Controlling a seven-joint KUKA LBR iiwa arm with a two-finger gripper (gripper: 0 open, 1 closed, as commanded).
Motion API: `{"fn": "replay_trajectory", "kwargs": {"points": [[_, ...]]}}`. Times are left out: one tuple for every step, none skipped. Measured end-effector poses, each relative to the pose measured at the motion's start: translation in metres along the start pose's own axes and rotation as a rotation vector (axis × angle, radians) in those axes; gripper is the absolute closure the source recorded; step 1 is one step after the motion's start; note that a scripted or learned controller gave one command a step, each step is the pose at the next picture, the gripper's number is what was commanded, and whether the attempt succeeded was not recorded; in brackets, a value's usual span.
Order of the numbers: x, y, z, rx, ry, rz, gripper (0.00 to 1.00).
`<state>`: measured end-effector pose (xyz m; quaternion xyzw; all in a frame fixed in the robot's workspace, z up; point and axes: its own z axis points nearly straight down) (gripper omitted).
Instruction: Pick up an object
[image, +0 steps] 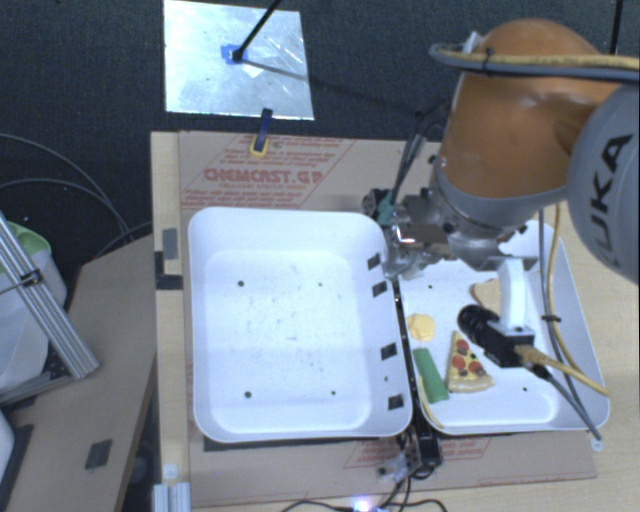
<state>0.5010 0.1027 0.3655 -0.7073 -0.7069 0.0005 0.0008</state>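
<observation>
So, arm over the right bin, nothing picked up that I can see

Okay, using the pizza slice (467, 363) as my reference, since it's the easiest thing to spot. It's lying flat near the front of the right bin (520, 418). A green stick (430, 372) lies just beside the slice on its left in the view, roughly parallel to the bin wall. A small yellow piece (421, 326) sits a bit up and left of the slice, apart from it. A tan piece (486, 293) is farther up from the slice, partly hidden by the robot's hardware.

The end effector (401, 258) is up and left of the slice, well apart from it. Honestly I can't tell whether it's open or closed, the big grey and orange arm (510, 120) blocks too much. The left bin (290, 330) is way off to the slice's left.
</observation>
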Motion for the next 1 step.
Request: {"fn": "replay_trajectory", "kwargs": {"points": [[0.0013, 0.0030, -0.0121, -0.007, 0.001, -0.006, 1.00]]}}
